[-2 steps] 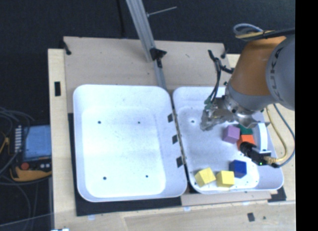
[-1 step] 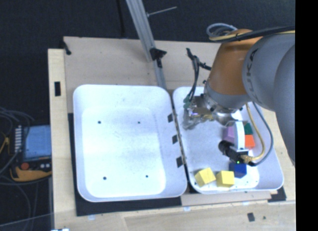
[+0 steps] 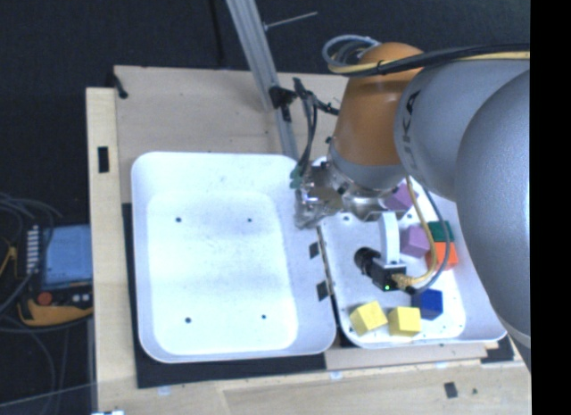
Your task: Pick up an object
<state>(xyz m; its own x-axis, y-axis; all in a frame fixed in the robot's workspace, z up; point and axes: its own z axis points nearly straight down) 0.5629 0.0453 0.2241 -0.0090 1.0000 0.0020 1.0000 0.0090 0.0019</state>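
The arm [image 3: 446,128] hangs low over the right bin [image 3: 446,331], and its bulk hides much of that bin. Its pincer [image 3: 310,199] sits at the rim next to the left bin [image 3: 214,253]; whether apart or together, I cannot tell. Nothing shows as gripped, so I judge the pick not yet done. Candidates lie in the right bin: a purple block [image 3: 416,242], two yellow blocks [image 3: 368,318] and a blue block [image 3: 430,302].

The arm [image 3: 464,128] covers most of the right bin [image 3: 451,333], so that the purple block [image 3: 416,242] shows in part, the green block [image 3: 439,229] and orange block [image 3: 449,255] show as slivers at the arm's edge, and the arm itself is cut off at the right.
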